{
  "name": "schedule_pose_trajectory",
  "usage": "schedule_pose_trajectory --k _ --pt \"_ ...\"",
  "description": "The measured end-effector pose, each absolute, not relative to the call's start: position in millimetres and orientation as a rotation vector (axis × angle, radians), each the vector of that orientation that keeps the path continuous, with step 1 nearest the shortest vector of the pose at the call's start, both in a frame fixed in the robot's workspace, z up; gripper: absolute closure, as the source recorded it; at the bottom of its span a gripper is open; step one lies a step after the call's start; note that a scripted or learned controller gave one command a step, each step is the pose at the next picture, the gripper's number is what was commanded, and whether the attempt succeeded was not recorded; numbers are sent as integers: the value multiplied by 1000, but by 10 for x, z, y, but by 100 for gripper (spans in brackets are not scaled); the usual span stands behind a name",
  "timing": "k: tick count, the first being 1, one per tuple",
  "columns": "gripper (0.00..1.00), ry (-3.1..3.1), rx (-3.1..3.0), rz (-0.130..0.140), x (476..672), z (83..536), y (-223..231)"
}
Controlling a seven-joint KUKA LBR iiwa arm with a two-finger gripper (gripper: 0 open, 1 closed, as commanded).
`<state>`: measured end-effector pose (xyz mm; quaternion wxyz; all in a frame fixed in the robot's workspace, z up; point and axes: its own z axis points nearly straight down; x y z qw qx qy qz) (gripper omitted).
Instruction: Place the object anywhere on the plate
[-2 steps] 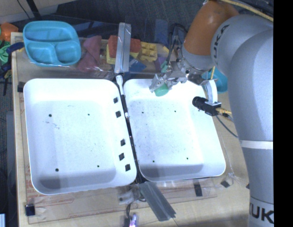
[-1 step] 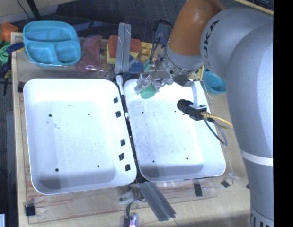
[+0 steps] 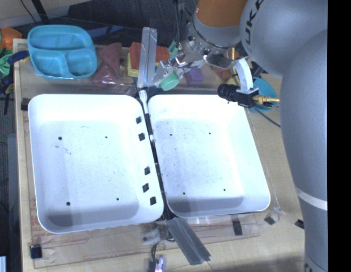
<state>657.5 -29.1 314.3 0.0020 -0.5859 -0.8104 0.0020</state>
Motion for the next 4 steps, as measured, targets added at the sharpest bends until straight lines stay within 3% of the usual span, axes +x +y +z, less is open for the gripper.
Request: schedule_pose_trajectory --k 1,2,4 --pt "100 -2763 -1484 7 6487 3265 314" --pt "100 -2895 -1213 5 6578 3382 -441" --pt "100 -3072 -618 5 6436 3422 429"
